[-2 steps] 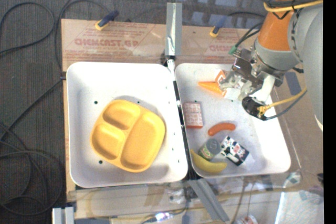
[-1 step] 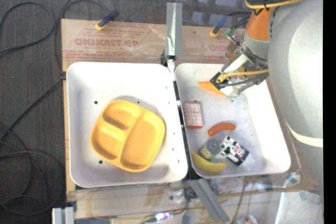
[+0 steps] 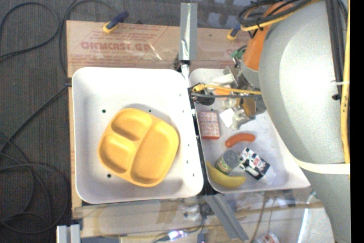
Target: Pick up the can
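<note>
1. Cardboard [image 3: 131, 48] lies along the bench's far edge, with a blue-and-yellow clamp [image 3: 115, 21] gripping it near the left far corner.
2. The left bin [image 3: 91, 82] holds a yellow divided tray [image 3: 139, 146], set towards its near side; bare white floor rings the tray, widest along the far wall and the left wall.
3. The two bins meet at a shared rim down the middle, touching or nearly so.
4. The right bin [image 3: 278, 145] is crowded: a small pink packet [image 3: 209, 124] lies just beside the shared rim, a red sausage-shaped toy [image 3: 240, 139] sits near the middle, and a banana [image 3: 226, 177] curves along the near wall.
5. The can [image 3: 230, 160] stands near the bin's near edge, touching the banana's upper side and just beside a black-and-white carton [image 3: 253, 163]. It is short, with a grey lid and a dark greenish label.
6. The pincer [image 3: 243, 112] hangs over the bin's far half, well apart from the can; I cannot tell how it is set.
</note>
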`<state>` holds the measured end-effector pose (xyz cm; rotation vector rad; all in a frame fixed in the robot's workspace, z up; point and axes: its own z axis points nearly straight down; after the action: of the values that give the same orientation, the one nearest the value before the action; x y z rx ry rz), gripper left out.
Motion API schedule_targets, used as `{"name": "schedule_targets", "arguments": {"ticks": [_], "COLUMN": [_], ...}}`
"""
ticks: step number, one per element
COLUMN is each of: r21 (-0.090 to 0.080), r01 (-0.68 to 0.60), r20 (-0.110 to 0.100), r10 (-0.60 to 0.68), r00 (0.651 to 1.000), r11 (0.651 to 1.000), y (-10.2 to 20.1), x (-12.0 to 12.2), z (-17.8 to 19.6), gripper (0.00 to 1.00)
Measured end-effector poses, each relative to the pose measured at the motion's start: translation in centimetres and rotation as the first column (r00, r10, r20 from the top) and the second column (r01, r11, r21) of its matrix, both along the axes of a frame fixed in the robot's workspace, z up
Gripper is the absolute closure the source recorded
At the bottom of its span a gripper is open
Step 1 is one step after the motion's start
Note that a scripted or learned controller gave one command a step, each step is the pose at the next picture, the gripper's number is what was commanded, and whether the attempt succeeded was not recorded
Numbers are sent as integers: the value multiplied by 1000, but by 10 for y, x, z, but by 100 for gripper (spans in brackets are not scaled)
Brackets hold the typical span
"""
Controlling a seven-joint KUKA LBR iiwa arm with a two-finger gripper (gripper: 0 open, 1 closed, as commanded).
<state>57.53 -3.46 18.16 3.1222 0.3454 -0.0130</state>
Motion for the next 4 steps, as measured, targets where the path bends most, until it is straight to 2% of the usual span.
{"name": "schedule_targets", "arguments": {"ticks": [1,2,3,4], "r21": [-1,1,1,1], "r01": [1,-20,-20,-6], "r20": [1,0,-8,2], "r10": [-1,20,20,6], "r00": [1000,1000,1000,1000], "r11": [1000,1000,1000,1000], "y": [0,61,60,56], "x": [0,-84,-86,-19], "z": [0,0,7,36], "gripper": [0,0,100,100]}}
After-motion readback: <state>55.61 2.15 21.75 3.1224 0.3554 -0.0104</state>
